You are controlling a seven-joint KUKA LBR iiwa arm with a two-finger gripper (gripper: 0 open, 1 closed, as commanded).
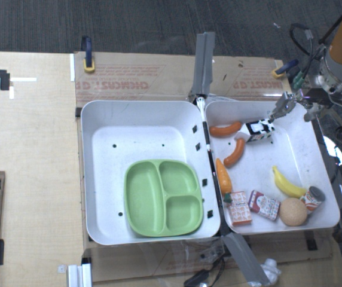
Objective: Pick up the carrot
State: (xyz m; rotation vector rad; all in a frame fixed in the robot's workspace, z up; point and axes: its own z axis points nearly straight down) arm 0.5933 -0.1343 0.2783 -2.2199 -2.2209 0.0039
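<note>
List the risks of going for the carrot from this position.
1. The carrot lies tight against the right bin's left wall, so a finger may hit the wall instead of sliding beside it.
2. A sausage sits just above it, similar in colour; a grasp could close on that instead.
3. The gripper hovers near the far rim, so its path crosses the cow toy.
</note>
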